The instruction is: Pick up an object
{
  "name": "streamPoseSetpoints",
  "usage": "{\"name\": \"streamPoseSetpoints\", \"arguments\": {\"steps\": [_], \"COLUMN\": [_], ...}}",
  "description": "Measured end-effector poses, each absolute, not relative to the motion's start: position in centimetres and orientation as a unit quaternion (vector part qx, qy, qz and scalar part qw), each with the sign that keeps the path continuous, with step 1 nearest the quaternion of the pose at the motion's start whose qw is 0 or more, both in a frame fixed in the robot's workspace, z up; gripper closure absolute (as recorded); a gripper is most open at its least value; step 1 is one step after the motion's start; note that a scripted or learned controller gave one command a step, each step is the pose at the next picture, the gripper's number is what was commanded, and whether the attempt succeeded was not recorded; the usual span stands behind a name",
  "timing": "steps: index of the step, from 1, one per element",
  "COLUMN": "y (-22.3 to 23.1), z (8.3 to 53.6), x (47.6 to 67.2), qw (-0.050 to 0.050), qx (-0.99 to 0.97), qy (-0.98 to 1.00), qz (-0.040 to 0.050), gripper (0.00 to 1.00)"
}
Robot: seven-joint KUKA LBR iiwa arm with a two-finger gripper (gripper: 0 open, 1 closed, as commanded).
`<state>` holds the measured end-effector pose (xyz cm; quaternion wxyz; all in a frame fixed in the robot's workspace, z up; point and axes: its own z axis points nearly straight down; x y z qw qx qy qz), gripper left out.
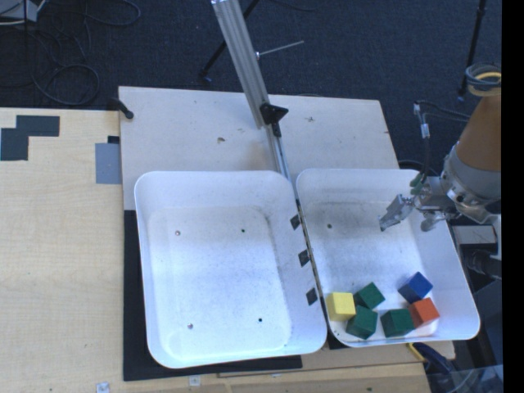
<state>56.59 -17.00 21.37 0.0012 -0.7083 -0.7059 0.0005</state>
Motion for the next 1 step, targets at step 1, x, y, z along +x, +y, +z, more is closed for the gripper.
{"name": "streamPoseSetpoints", "arguments": {"steps": [1], "y": [-14.65], "z": [11.87], "x": [57.3], "qw": [0.005], "qx": [-0.706], "qy": [-0.708], "qz": [0.0024], "gripper": [0.0]}}
